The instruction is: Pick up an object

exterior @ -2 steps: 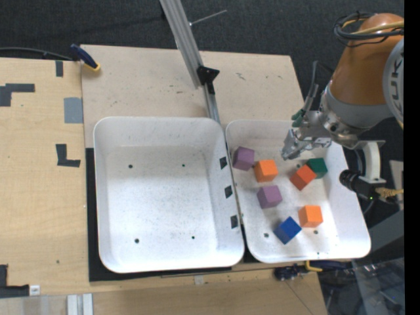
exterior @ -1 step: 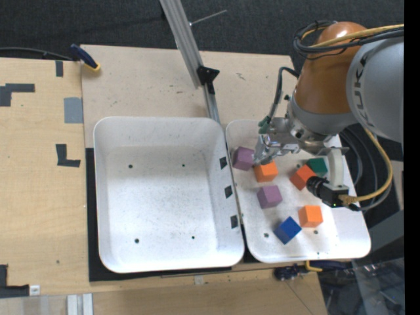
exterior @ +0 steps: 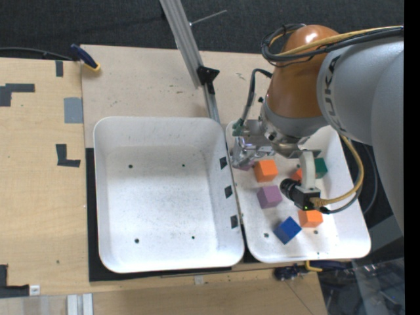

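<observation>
The gripper (exterior: 244, 151) shows bare, shiny metal, under a glossy orange band (exterior: 298, 77) and smooth grey casing. Just beside it, the orange block (exterior: 266, 170) and purple block (exterior: 268, 196) look matt. To its left the white plastic bin (exterior: 161, 199) is smooth but grey-scuffed, on a pale matt wooden bench (exterior: 39, 202).

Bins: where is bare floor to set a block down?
Left bin: its whole floor shows bare. Right bin: crowded mid-floor by the orange, purple and blue blocks under the arm; bare strip along its near right corner.
</observation>
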`<state>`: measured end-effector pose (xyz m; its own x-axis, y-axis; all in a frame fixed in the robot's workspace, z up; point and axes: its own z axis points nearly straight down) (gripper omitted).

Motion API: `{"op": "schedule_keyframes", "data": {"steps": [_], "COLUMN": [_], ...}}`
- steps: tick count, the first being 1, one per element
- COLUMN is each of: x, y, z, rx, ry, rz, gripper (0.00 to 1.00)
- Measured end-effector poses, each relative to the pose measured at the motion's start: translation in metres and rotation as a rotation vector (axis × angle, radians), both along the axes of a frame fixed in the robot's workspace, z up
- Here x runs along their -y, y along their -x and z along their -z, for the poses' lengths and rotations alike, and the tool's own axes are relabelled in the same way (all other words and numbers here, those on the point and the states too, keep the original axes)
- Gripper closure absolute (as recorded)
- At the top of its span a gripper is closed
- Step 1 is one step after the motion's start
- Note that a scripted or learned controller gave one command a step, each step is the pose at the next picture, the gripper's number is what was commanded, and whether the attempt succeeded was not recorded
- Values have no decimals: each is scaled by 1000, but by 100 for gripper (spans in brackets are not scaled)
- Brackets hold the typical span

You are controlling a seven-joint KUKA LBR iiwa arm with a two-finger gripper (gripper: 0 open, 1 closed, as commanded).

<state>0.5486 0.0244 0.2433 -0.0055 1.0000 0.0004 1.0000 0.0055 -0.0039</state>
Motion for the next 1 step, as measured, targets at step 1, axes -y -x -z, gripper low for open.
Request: {"op": "schedule_keyframes", "data": {"steps": [1], "x": [-59], "y": [8], "z": [-2], "rx": [2], "ry": [-2], "rz": [-3], "gripper": [100]}}
